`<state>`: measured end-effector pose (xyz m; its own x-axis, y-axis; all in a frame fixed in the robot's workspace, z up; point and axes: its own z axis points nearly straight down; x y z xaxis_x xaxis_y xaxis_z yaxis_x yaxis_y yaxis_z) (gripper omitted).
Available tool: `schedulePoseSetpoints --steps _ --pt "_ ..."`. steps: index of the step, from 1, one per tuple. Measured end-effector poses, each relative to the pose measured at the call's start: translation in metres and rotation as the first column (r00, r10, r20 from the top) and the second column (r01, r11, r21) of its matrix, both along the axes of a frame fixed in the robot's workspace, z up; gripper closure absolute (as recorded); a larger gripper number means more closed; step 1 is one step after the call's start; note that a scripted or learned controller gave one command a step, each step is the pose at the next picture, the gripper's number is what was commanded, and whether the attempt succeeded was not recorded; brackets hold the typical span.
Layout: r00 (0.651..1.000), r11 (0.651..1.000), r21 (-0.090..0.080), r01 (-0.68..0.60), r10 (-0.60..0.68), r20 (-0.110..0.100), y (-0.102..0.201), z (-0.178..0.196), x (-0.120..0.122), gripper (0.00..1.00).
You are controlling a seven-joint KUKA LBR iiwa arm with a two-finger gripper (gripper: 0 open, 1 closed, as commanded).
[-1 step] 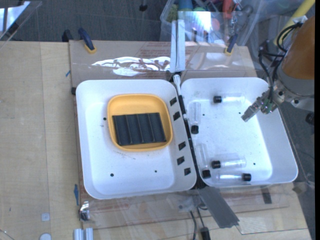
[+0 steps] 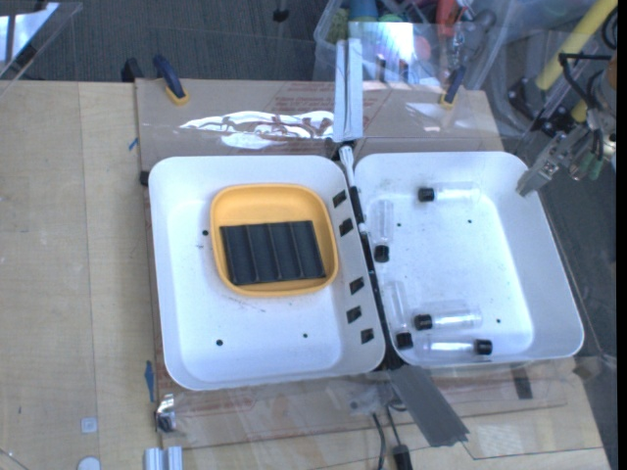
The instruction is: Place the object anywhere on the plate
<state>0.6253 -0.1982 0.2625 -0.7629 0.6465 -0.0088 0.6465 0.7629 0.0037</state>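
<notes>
Gripper (image 2: pixel 560 161) sits at the right edge of the frame, just past the upper right corner of the right bin (image 2: pixel 549 262) — its shape there is blurred, so what it holds, if anything, I cannot tell. Probably it is parked clear so the bins stay in full view. Several clear tubes with black caps lie in the right bin: one (image 2: pixel 446 195) at the top, one (image 2: pixel 380 229) along the left wall, two (image 2: pixel 446 319) near the bottom. Any of these could be the object. In the left bin (image 2: pixel 176 292) a yellow plate (image 2: pixel 227 209) carries a dark ribbed block (image 2: pixel 271 252) — little bare rim remains for placing.
</notes>
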Motion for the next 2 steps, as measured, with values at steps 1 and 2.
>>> schedulePoseSetpoints --steps 1,2 --pt "0.980 0.980 -0.003 -0.200 0.200 0.001 -0.025 0.056 0.036 1.00" --pt "0.922 0.922 -0.004 -0.388 0.388 0.000 -0.024 0.146 0.028 1.00"
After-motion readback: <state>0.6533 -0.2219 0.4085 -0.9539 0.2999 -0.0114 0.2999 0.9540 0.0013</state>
